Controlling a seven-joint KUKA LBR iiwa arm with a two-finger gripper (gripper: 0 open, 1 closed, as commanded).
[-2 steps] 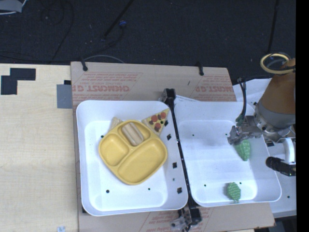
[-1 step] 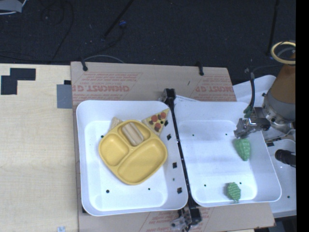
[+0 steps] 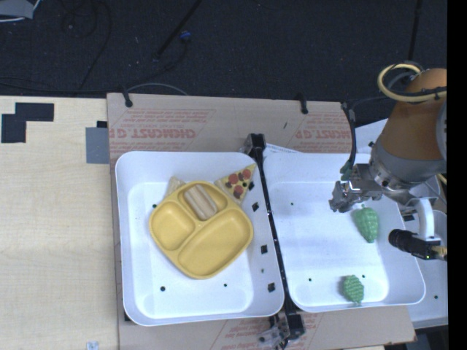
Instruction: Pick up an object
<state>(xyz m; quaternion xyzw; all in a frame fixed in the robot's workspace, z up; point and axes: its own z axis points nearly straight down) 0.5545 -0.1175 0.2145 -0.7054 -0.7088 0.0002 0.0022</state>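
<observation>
Two white bins sit side by side on the bench, and the arm (image 3: 412,130) reaches in from the right over the right bin (image 3: 314,290). Its gripper (image 3: 343,199) hangs low near that bin's upper right part, just left of a green bumpy toy (image 3: 367,223) lying on the bin floor. From here I cannot tell how the jaws stand, and nothing visible sits between them. A second green toy (image 3: 353,289) lies near the front edge of the same bin, well apart from the first. In the left bin (image 3: 139,283) rests a yellow divided plate (image 3: 211,243) with a tan piece (image 3: 200,200) in one compartment, and a pizza slice toy (image 3: 237,181) lies just beside the plate's upper right rim.
</observation>
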